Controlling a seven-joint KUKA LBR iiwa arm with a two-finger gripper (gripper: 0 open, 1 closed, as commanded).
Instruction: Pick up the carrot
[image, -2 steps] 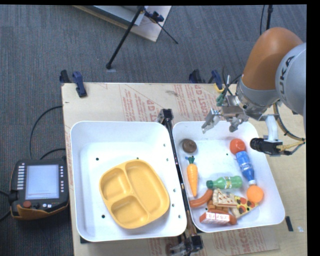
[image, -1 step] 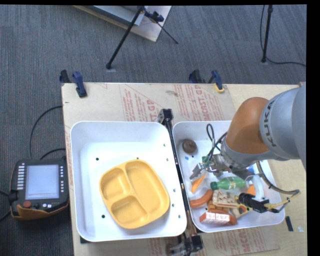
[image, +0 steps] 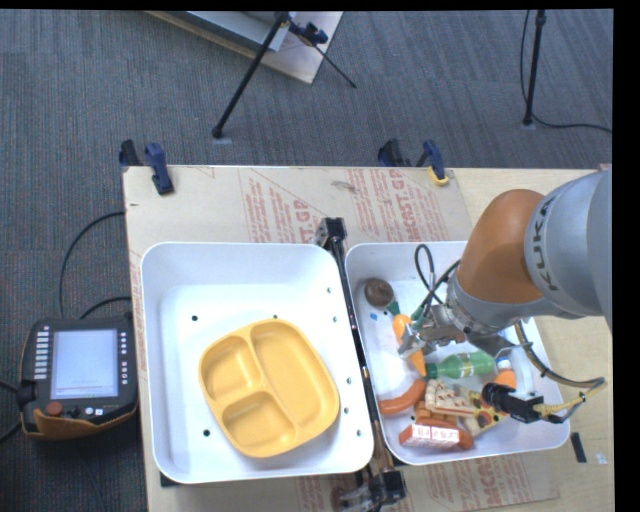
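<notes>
Two shallow white bins face you: the left bin (image: 170, 290) bears a yellow sectioned plastic plate (image: 268, 387). In the right bin (image: 400, 262), the small orange carrot (image: 401, 326) lies just left of the jaws (image: 418, 340); you cannot tell their opening.

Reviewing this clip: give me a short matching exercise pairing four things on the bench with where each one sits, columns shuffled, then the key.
Things:
1. yellow divided plate
2. green bottle
3. brown round item
4. end effector

Places:
A. right bin, near its far left corner
B. left bin, middle
C. above the right bin's middle, beside an orange piece
D. right bin, lying on its side below the arm's wrist

Pairs: 1-B, 2-D, 3-A, 4-C
</notes>
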